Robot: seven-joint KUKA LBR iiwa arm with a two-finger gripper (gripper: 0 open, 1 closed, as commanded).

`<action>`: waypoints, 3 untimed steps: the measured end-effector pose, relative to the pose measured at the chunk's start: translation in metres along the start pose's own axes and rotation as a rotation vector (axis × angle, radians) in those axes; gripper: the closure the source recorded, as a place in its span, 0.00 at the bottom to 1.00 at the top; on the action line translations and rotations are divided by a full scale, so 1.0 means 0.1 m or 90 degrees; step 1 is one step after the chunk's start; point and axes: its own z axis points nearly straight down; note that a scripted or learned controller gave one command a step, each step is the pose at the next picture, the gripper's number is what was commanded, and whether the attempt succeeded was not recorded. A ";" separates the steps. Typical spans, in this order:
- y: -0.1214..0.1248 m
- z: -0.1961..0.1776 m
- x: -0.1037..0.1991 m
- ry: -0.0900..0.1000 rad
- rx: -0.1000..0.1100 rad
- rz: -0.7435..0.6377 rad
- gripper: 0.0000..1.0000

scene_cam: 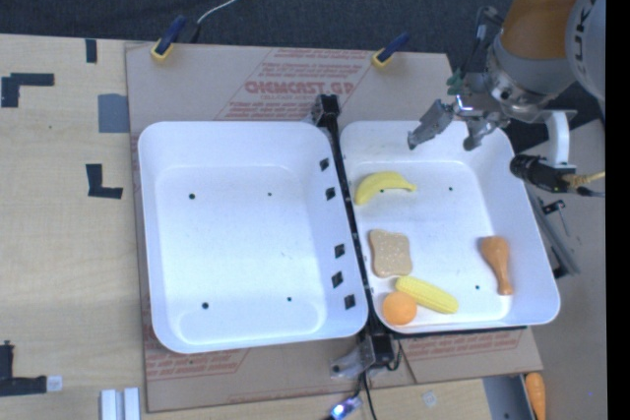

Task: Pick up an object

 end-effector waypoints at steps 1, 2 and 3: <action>0.18 1.10 0.30 0.001 0.006 -0.001 0.00; 0.05 1.73 0.24 -0.001 -0.002 0.000 0.00; 0.06 1.63 0.25 -0.001 0.000 0.000 1.00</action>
